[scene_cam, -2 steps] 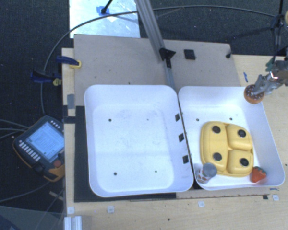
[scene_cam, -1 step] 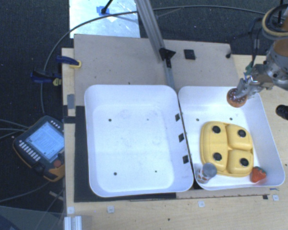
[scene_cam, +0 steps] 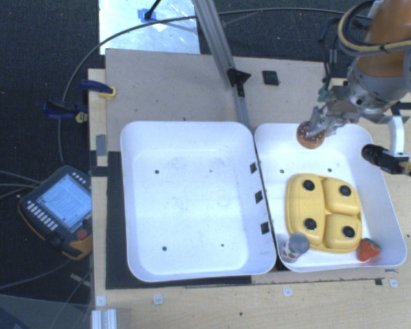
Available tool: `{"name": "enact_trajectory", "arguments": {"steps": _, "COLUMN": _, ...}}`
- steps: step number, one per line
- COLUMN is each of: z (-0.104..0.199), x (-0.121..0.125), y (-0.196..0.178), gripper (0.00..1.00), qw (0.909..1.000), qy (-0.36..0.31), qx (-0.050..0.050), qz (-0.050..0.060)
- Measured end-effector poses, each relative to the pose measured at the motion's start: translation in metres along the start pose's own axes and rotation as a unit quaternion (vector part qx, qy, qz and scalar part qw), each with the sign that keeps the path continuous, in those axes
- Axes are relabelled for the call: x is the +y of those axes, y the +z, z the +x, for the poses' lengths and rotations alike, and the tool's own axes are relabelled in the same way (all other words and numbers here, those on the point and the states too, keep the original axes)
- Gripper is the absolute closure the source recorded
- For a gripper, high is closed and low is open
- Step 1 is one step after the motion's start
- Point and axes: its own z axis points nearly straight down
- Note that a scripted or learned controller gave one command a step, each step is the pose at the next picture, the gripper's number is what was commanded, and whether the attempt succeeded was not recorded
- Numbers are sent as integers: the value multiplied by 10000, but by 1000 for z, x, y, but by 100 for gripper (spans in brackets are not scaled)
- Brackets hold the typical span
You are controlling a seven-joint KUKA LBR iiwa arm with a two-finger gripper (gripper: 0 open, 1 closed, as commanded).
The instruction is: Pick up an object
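My gripper reaches down over the far rim of the right bin. A small round brown object sits at its fingertips, and the fingers look shut on its top. A yellow four-compartment tray lies in the near half of the same bin. Next to the tray's near left corner stands a small grey-topped object. A red strawberry-like toy rests at the near right corner. The grey arm with its orange band comes in from the upper right.
The left bin lies beside the right one, joined by black clips. A metal pole slants over the bench at the back. A black fitting sticks in at the right bin's right rim. A teach pendant lies off the bench's left.
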Motion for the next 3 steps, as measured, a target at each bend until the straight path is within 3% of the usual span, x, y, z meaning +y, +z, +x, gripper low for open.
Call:
{"name": "enact_trajectory", "arguments": {"steps": 2, "z": 110, "x": -9, "y": 20, "gripper": 100, "qw": 10000, "qy": 4, "qx": 2, "qz": 13}}
{"name": "enact_trajectory", "arguments": {"steps": 3, "z": 163, "x": 2, "y": 14, "gripper": 100, "qw": 10000, "qy": -1, "qx": 7, "qz": -3}}
